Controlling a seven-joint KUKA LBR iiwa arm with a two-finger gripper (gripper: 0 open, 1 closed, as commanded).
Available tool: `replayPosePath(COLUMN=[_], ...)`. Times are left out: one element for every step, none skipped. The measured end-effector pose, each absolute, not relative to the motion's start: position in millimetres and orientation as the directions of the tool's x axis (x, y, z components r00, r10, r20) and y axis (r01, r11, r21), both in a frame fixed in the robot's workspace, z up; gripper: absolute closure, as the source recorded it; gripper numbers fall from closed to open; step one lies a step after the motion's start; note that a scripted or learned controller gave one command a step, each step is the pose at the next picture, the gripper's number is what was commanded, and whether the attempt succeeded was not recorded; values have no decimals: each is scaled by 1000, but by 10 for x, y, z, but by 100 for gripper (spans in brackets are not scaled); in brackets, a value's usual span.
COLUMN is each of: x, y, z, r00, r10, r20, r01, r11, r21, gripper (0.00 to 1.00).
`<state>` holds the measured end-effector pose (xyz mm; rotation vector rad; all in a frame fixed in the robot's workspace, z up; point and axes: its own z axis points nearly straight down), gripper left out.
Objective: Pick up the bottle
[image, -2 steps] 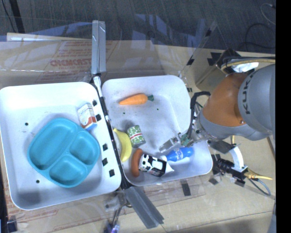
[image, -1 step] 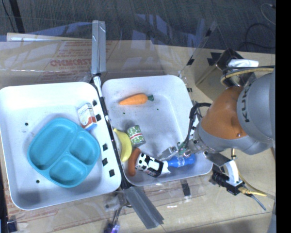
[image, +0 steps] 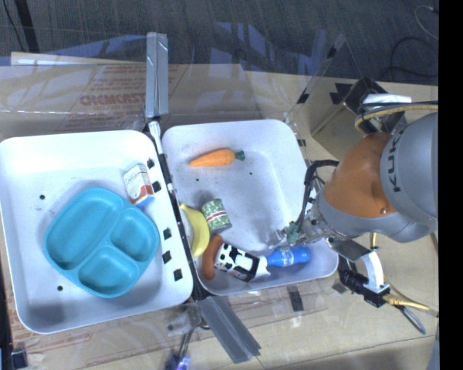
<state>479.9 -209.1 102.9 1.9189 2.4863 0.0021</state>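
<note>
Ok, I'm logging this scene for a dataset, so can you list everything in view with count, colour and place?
Bins: 2, white, side by side on the bench.
Divided plate: 1, light blue, in the left bin.
Small carton: 1, white with red and blue, left bin, by the plate's upper right edge.
Carrot: 1, orange with green top, right bin, far end.
Small can: 1, green and white, right bin, middle.
Banana: 1, yellow, right bin, left wall.
Cow-patterned toy: 1, black and white, right bin, near edge.
Bottle: 1, blue, right bin, near right corner.
Arm: 1, grey with orange band, from the right.
Gripper: 1, just above the bottle.
</note>
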Motion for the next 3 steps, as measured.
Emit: replayPosePath(x=[4799,4778,4788], y=[-2091,-1825,-1824], z=[1029,920,1017], r00=[-254,-20,-24], r10=[967,1000,1000], r20=[0,2,3], r01=[967,1000,1000], r11=[254,20,24], r21=[1,-2,-2], gripper=[0,0,100])
